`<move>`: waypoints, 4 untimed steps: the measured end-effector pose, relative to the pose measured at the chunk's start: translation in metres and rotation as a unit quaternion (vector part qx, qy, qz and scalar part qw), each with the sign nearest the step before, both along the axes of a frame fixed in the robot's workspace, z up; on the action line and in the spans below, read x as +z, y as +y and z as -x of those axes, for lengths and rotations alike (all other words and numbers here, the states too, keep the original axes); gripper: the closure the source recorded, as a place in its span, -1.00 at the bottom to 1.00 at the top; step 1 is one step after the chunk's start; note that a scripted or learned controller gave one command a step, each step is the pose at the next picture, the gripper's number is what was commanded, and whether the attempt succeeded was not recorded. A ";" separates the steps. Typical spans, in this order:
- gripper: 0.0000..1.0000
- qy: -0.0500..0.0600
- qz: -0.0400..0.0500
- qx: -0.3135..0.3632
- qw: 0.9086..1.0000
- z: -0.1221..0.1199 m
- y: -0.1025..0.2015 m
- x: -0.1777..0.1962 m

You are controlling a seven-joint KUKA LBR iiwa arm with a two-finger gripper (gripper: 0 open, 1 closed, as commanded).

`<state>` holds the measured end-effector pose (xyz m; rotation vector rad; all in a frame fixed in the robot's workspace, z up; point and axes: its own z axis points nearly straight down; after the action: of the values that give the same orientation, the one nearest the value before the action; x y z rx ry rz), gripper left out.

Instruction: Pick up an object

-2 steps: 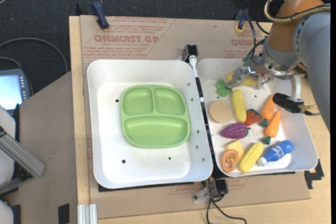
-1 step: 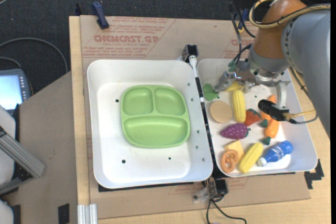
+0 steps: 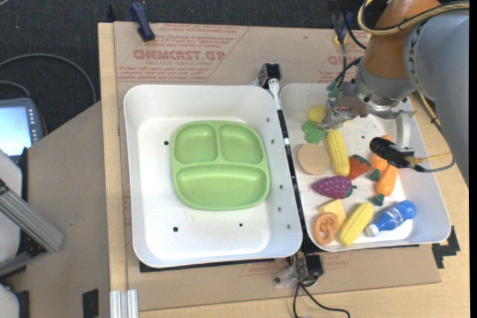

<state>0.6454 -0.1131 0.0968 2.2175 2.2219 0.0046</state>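
The right bin point(image 3: 428, 223) holds several toy foods: a corn cob point(image 3: 337, 150), a second corn cob point(image 3: 355, 223), purple grapes point(image 3: 332, 186), a tan round disc point(image 3: 313, 159), a carrot point(image 3: 386, 179), a yellow lemon point(image 3: 317, 115), a green leafy piece point(image 3: 313, 132), an orange pretzel-like piece point(image 3: 326, 226) and a blue bottle point(image 3: 393, 217). My gripper point(image 3: 339, 113) hangs low over the bin's far left part, just above the upper corn cob and beside the lemon. I see nothing clearly held between its fingers.
The left bin point(image 3: 141, 182) carries a green divided plate point(image 3: 220, 164) in its middle. A black clip point(image 3: 270, 74) sits at the far end of the wall between the bins. Cables run along the right bin's far side.
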 end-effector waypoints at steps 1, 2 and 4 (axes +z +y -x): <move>-1.00 0.001 0.000 0.000 1.000 0.000 0.000 -0.001; -1.00 0.002 0.000 -0.001 1.000 0.007 -0.003 -0.011; -1.00 0.016 -0.002 -0.002 1.000 -0.017 -0.005 -0.012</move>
<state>0.6626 -0.1185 0.0845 2.2402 2.2348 -0.0281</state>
